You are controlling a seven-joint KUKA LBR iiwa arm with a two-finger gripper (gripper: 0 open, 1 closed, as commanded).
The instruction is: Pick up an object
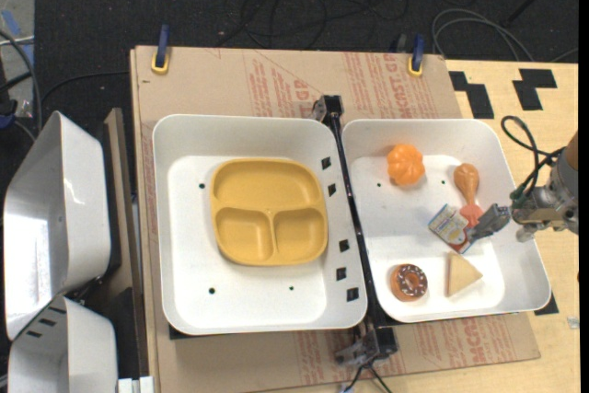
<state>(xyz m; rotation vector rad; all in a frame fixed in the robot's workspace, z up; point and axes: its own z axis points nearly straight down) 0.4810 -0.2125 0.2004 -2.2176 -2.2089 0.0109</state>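
Note:
The right bin (525, 198) holds several toy foods. An orange fruit (405, 164) lies at the back, with a tan drumstick (467, 180) to its right. A small blue and white box (447, 224) sits mid-bin. A chocolate donut (408, 282) and a pale wedge of bread (462, 275) lie at the front. My gripper (489, 223) reaches in low from the right edge, its dark tip right beside the box and over a small red piece (471, 215). I see nothing lifted off the bin floor.
The left bin (184, 198) holds a yellow divided tray (270, 210). A black divider (348, 216) runs between the two bins. White containers (51, 216) stand off the bench at the left. Cables lie on the dark floor behind.

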